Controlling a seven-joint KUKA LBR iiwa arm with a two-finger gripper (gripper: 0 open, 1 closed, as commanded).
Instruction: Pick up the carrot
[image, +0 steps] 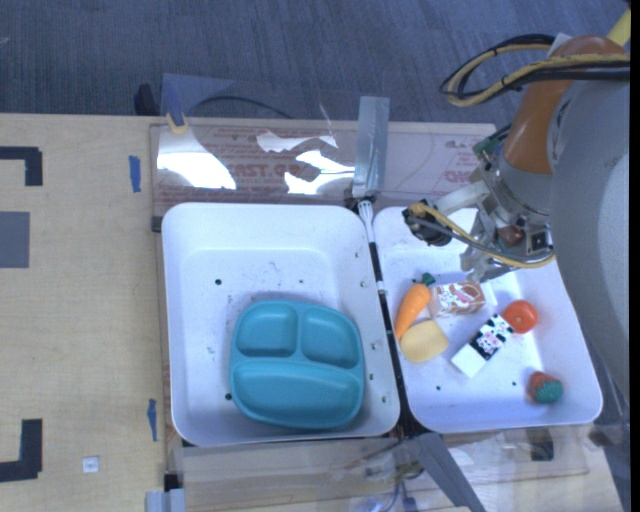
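The pincer (483, 264) hangs over the far part of the right bin (470, 400), pointing down. From this angle it cannot be told whether it is open or closed, and nothing can be seen held in it.

Just below the pincer in the view lies a small red-and-white packet (460, 297), the nearest thing to it. To the left of the packet, and down-left of the pincer, is the carrot (411, 308). It lies on the bin floor with its green top toward the pincer and its orange tip toward the near-left, close to the wall between the two bins. A yellow lump (423, 342) touches the carrot's lower end.

Down-right of the pincer sits an orange ball (520, 316). Between the ball and the yellow lump, further from the pincer, is a white box with black marks (483, 343). Furthest out on that side, near the bin's near-right corner, lies a red and green piece (545, 387).

Well to the pincer's left, the left bin (260, 235) holds a teal divided plate (297, 365). Both bins rest on the pale wooden worktop (80, 300).
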